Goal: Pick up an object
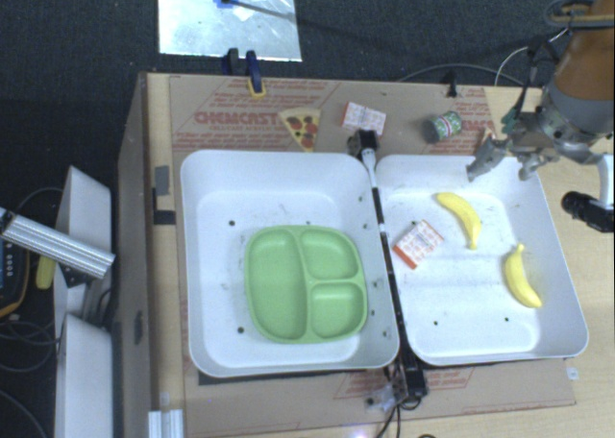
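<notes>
one green divided plate lies in the left bin. on the surface behind are one pizza slice toy, one small card and one green can. the right bin holds one red-and-white packet and two bananas, well apart. the gripper hangs over that bin's far right corner, fingers spread wide with nothing between them. the arm is cut off at the frame edge.

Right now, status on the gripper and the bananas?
Gripper open, holding nothing, above right bin's far edge. Two bananas in that bin: upper banana, lower banana, both untouched. Small packet lies beside them, apart.
</notes>
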Motion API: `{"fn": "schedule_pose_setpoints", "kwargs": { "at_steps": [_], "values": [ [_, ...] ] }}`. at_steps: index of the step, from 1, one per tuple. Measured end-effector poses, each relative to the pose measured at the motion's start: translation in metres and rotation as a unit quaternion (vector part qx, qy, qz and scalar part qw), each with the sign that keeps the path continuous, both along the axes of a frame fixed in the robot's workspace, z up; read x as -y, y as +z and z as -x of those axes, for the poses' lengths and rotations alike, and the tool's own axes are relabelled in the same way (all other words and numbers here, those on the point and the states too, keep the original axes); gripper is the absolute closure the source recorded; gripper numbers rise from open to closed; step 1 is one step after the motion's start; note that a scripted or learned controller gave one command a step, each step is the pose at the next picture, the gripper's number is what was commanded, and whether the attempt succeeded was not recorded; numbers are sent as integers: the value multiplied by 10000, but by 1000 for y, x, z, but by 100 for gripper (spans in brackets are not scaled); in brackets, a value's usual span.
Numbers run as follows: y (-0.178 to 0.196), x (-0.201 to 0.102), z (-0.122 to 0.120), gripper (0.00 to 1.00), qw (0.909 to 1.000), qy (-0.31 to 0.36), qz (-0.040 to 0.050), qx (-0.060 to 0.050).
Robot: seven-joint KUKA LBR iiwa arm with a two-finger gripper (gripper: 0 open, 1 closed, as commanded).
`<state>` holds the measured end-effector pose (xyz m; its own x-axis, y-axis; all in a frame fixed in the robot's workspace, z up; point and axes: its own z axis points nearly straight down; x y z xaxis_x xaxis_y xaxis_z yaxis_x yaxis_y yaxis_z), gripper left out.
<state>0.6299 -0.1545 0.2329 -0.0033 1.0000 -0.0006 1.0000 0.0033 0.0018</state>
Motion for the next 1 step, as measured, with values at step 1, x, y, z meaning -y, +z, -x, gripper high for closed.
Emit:
{"fn": "schedule_pose_setpoints", "kwargs": {
  "at_steps": [1],
  "values": [
    [-148, 10, -3, 0, 10000, -11, 0, 4]
  ]
}}
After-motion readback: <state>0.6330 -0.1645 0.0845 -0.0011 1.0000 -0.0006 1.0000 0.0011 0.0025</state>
